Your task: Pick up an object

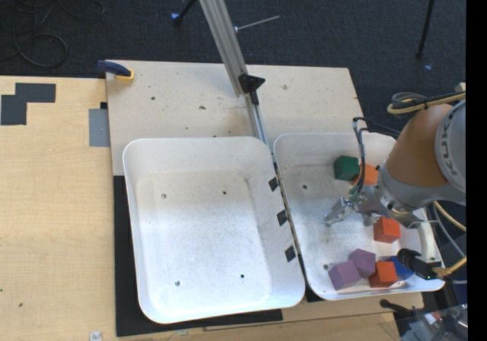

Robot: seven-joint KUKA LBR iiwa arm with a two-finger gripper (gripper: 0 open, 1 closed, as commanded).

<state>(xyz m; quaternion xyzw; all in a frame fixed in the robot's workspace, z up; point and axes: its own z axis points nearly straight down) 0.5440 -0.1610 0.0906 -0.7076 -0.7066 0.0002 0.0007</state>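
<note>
One fixed camera looks down at a slant from above my table (304, 96), taking in both white bins (198, 153); my arm (426, 153) enters from the right.

Robotics lab. Evidence: grey and orange robot arm (434, 157) at frame right; two white bins (205, 286) on a scuffed table (183, 96); aluminium mast (225, 35) with checkered marker at top centre; loose cables (38, 43) on dark carpet, upper left; tripod legs (430, 12), upper right.

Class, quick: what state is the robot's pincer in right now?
Pincer: low in the right bin, with nothing seen in it; open or shut cannot be told.
</note>
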